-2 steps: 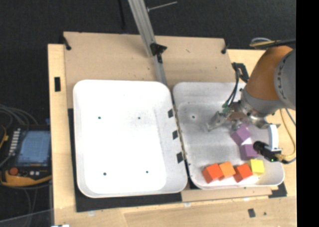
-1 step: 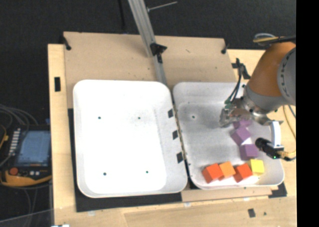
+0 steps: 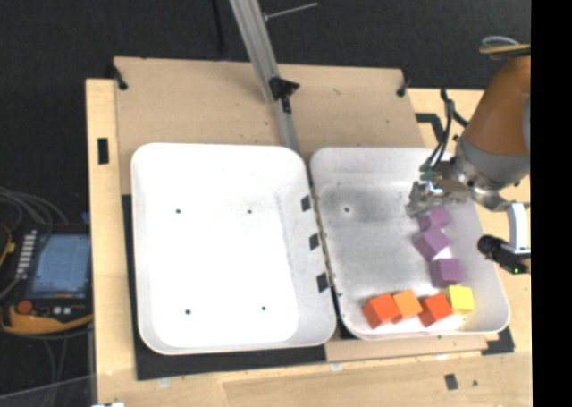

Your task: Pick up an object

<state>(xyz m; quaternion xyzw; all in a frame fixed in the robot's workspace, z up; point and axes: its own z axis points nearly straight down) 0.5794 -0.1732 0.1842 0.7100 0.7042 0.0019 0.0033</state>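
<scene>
My gripper point(image 3: 426, 199) hangs over the upper right part of the right bin point(image 3: 357, 244), at the end of the grey and orange arm point(image 3: 497, 128). Just below and right of it lies a purple block point(image 3: 439, 217), touching or nearly touching the gripper. Two more purple blocks point(image 3: 433, 241) point(image 3: 446, 269) trail down from there. Along the bin's front wall sit a red-orange block point(image 3: 382, 309), an orange block point(image 3: 407, 302), another red block point(image 3: 436, 308) and a yellow block point(image 3: 461, 297).
The left bin point(image 3: 219, 244) stands beside the right one, with clips along their shared wall. A slanted metal rail point(image 3: 255, 34) runs down from the top to the bins' back edge. A teach pendant point(image 3: 49, 271) lies off the bench at left.
</scene>
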